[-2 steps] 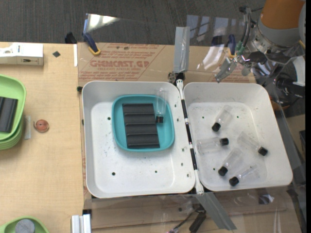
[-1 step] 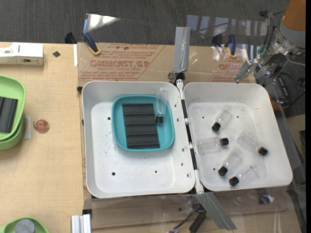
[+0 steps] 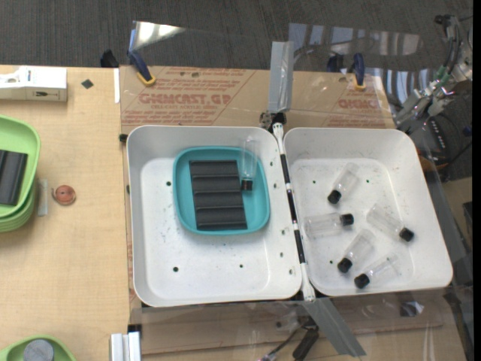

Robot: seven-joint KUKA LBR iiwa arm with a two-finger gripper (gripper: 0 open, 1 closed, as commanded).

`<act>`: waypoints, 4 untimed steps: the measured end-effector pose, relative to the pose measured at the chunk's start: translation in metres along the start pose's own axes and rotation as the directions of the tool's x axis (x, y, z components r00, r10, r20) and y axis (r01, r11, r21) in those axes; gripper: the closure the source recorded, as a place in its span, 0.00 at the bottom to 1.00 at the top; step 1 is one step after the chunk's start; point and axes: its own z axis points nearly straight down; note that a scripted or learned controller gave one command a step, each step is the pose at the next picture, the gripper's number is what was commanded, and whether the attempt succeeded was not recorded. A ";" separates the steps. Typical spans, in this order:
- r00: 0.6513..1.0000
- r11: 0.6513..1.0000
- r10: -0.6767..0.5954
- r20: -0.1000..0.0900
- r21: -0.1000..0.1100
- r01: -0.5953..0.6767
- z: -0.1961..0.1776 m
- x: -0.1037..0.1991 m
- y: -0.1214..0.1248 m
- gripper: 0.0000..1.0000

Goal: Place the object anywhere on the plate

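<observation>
Seemingly a clear vial (image 3: pixel 249 164) already lies along the right rim of the teal plate (image 3: pixel 184 201) in the left bin (image 3: pixel 150 269). Any further vial from the right bin (image 3: pixel 421 201) is best released low over the plate's middle, so it cannot roll off.

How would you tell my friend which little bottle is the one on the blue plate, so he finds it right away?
Look at the left white bin, the one with the blue plate in it. On the plate's right edge lies one clear little bottle with a black cap, beside the dark ridged block. The other little bottles all lie loose in the right bin; this one alone is on the plate.
</observation>
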 end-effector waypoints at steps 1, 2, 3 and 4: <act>1.000 1.000 0.026 -0.001 0.001 -0.026 0.008 -0.007 -0.002 0.00; 0.998 0.998 0.065 0.000 0.001 -0.065 -0.131 -0.008 -0.002 0.00; 0.980 0.980 0.198 0.000 0.002 -0.198 -0.155 -0.008 -0.002 0.00; 0.950 0.950 0.314 0.000 0.002 -0.314 -0.155 -0.008 -0.002 0.00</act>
